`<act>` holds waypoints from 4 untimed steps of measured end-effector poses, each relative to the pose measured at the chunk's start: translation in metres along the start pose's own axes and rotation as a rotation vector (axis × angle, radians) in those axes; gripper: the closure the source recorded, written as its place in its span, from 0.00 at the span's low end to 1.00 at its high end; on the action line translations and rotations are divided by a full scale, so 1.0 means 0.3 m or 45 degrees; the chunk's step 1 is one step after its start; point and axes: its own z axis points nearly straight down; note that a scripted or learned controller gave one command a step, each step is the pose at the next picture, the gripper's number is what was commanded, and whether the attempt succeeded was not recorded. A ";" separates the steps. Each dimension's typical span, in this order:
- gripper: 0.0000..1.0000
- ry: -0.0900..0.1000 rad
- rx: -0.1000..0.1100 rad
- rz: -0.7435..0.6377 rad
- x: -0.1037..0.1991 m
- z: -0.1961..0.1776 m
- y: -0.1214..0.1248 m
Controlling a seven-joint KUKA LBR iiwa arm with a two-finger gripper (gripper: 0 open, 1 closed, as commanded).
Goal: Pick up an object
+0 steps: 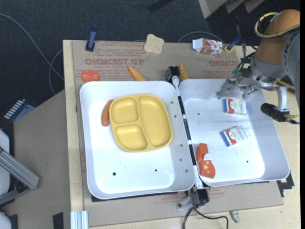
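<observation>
1. We find the arm (279,30) reaching in from the right, its gripper (237,86) low over the far part of the right bin (267,166).
2. We cannot tell how the gripper is set, nor whether it has hold of anything.
3. A small carton (236,106) lies in the right bin just beside the gripper, on its near side; we cannot confirm contact.
4. A second carton (234,135) lies near the middle of that bin, apart from the first.
5. A red packet (205,161) rests against the right bin's left wall.
6. The left bin (143,185) bears a yellow divided plate (141,121), with a sausage (105,113) just beside its left edge.
</observation>
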 end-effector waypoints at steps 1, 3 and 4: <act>0.00 0.000 -0.009 0.001 -0.014 0.079 -0.029; 1.00 -0.001 -0.004 0.004 -0.030 -0.230 -0.122; 0.00 0.001 -0.001 0.004 -0.029 -0.225 -0.125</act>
